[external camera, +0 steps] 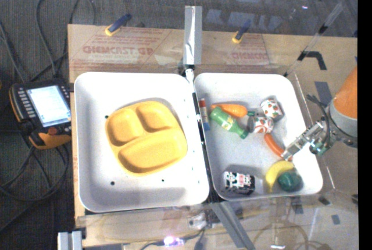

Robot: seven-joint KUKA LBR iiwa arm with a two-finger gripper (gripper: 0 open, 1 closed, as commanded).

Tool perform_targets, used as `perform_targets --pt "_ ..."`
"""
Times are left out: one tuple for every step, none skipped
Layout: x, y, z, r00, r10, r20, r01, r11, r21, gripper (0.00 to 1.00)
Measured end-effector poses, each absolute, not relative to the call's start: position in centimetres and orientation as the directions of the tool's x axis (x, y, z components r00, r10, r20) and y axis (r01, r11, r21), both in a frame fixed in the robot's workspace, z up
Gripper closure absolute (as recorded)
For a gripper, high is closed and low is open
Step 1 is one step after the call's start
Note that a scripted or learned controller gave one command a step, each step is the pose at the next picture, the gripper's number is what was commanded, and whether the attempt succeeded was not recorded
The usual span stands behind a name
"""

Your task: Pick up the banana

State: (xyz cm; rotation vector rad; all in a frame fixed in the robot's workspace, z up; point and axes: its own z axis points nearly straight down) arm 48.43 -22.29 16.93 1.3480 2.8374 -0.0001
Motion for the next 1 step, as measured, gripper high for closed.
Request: perform_targets --pt "48.69 -17.52 9.12 -0.715 0.699 -0.011 0.699 0.715 0.003 0.0"
